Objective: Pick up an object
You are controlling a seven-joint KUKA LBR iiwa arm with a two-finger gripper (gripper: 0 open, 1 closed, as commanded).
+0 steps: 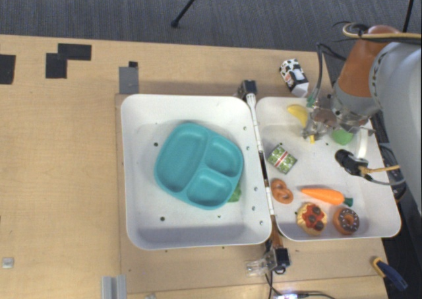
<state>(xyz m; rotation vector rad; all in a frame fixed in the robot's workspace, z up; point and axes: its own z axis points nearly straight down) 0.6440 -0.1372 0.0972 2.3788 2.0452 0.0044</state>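
Note:
In the camera view my gripper (314,130) hangs low over the far part of the right bin (389,215). A yellow banana-like piece (297,113) lies just to its left, and a green object (341,136) rests just to its right, partly under the wrist. Nothing shows in the gripper. Further forward in the same bin lie a small green and red can (282,158), a pretzel (281,191), an orange carrot (323,195), a fruit tart (311,218) and a donut (346,220).
The left bin (138,225) holds a teal divided plate (200,164) with a bit of green (235,193) peeking from under its right edge. A black-and-white spotted object (293,75) stands on the bench beyond the right bin. The arm covers the bin's far right corner.

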